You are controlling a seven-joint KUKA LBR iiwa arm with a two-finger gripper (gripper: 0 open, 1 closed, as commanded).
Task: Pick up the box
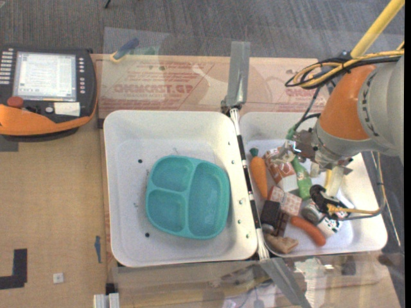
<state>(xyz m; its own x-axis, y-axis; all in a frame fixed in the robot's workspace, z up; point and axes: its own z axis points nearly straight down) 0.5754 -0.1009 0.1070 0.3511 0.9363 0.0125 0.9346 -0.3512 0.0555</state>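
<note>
**Grey arm hangs over crowded right bin**

Orange-banded and grey, the arm reaches in from the right, its gripper low over the right bin; whether the fingers are apart or together cannot be told. The box, small with red-and-white print, lies in that bin's far left part, just right of a carrot. A teal divided plate sits in the left bin. A control pendant rests on the surface at far left.

Robot lab; teach pendant, cardboard-topped bench, white bins.
</note>
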